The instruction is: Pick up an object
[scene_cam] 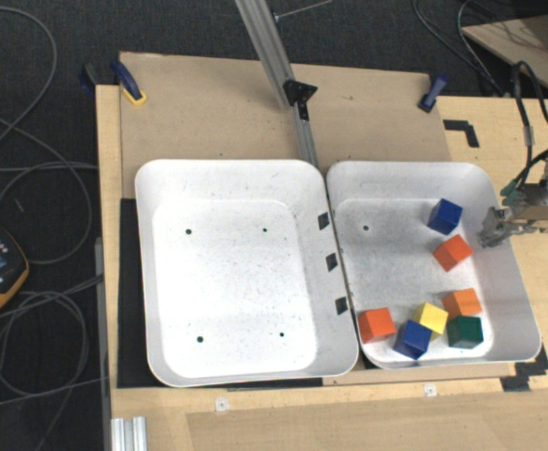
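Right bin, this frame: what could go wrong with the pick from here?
The end effector sits at the right bin's right wall, so a descent might clip the rim. The nearest orange cube lies tilted, which could make it slip. The front cluster, including the yellow cube and green cube, is tightly packed, leaving little room.

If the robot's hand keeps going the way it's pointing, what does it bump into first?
Probably the orange block. The hand sits at the right bin's right rim, pointing left into the bin, and that block lies nearest ahead. The blue block is close too; depth is unclear.
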